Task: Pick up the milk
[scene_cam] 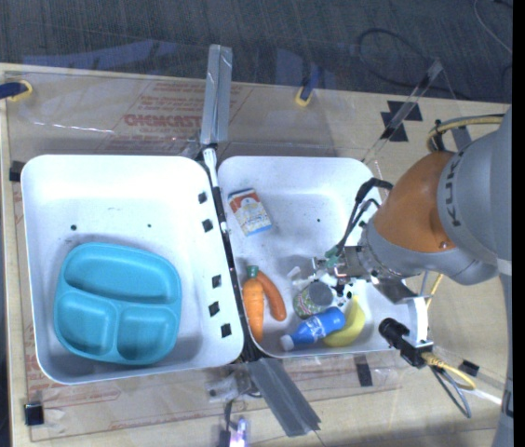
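Here, the left bin [39,194] holds a blue divided tray [118,303] low in its lower left part. In the right bin [290,170], the milk carton [249,210] lies alone toward the upper left, apart from the other things. Lower down, a carrot [255,305] and a sausage [273,296] lie side by side, with a blue bottle [318,328] against a banana [351,324]. The gripper [323,282] hangs over that lower cluster, well away from the milk; whether it grips anything cannot be told.
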You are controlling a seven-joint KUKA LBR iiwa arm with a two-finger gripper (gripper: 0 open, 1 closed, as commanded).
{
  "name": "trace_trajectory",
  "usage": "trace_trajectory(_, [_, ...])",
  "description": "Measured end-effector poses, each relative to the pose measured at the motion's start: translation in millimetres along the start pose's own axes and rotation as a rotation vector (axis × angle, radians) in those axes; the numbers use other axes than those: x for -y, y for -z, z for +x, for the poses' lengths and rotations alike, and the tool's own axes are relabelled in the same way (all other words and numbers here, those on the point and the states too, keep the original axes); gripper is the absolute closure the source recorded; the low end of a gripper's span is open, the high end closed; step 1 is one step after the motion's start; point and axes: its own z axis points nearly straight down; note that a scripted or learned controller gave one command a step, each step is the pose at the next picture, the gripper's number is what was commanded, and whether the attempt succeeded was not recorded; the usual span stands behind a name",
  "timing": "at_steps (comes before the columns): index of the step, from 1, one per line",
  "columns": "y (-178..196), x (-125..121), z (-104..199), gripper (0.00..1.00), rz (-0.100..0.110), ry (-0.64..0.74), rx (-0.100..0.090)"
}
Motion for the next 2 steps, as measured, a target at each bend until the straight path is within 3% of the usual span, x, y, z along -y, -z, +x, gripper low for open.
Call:
trace_trajectory(1, [0.1, 4.2, -0.9, 0.0, -0.004, 0.04, 0.0])
trace_trajectory(2, [26.5, -45.1, 49.7, 0.0, 0.032, 0.108, -0.015])
